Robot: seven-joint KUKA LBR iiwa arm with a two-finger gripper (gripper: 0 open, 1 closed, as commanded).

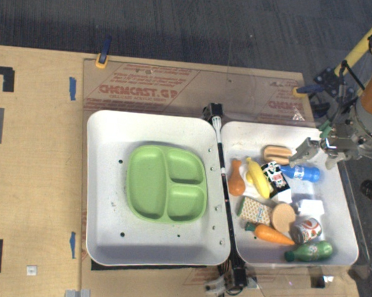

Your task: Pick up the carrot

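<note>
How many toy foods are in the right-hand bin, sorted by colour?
Orange: 2, the carrot and a pear-like piece
Yellow: 1, banana
Green: 1, cucumber
Tan: 3, hot dog, cracker, round slice
Total: 7

A green divided plate (167, 183) sits in the left bin (102, 170); a banana (257, 177) lies in the right bin (346, 219).
</note>
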